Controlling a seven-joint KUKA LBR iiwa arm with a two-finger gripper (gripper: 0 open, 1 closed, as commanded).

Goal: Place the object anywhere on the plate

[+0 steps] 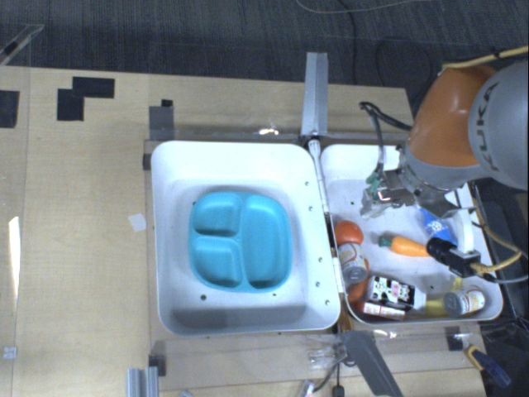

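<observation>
Gripper [378, 195], grip state unclear, above right bin [347, 164]; carrot [407, 246] just below-right, apart.

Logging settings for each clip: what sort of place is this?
Probably a robotics lab: a grey and orange robot arm over two shallow white plastic bins, a loose cable on dark carpet.

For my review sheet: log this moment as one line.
gripper: over right bin, holding nothing visible | blue plate: left bin, bare | carrot: right bin

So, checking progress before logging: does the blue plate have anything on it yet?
Nothing on it. The blue plate shows bare compartments in the left bin; the carrot lies in the right bin.
</observation>
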